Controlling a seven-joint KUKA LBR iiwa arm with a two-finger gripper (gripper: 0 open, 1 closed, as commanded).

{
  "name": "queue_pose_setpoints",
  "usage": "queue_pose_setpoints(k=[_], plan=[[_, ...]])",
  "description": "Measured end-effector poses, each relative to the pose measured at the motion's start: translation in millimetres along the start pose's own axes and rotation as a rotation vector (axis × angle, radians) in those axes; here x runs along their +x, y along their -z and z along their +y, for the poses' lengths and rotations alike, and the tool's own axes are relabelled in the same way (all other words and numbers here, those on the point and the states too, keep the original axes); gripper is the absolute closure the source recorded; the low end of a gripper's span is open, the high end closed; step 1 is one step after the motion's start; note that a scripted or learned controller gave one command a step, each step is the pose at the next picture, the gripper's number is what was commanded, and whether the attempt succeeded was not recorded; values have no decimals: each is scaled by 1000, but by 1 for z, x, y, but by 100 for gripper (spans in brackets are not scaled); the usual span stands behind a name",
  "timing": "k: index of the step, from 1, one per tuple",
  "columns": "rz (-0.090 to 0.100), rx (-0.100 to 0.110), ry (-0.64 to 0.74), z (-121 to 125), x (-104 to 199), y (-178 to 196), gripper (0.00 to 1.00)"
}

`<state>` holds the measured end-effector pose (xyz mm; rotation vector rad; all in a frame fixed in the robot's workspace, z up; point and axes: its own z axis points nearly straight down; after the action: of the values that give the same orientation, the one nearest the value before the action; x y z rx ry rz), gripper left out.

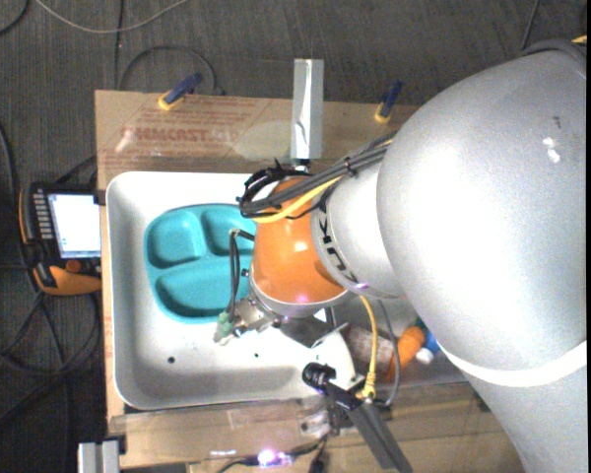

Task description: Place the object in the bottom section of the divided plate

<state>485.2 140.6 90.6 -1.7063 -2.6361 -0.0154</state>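
Note:
A teal divided plate (pixel 180 249) lies in the left white bin (pixel 138 363), toward its upper left. Its large lower section (pixel 190 289) is bare where it shows, and its right side is hidden under the arm. The gripper (pixel 233 323) hangs below the orange wrist band (pixel 291 259), just off the plate's lower right corner and over the bin floor. A small greenish bit (pixel 221 335) shows at the gripper's tip. I cannot make out whether it is held.
The grey arm covers most of the right bin. An orange object (pixel 411 344) and a blue one (pixel 429 347) peek out there. A handheld device (pixel 64 235) lies left of the bench. Clamps and a metal post (pixel 306 106) stand at the back edge.

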Motion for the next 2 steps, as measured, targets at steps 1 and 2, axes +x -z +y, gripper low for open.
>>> queue_pose_setpoints(k=[1, 2], plan=[[-13, 1, 273, 29, 57, -1, 100], [-16, -3, 599, 36, 68, -1, 100]])
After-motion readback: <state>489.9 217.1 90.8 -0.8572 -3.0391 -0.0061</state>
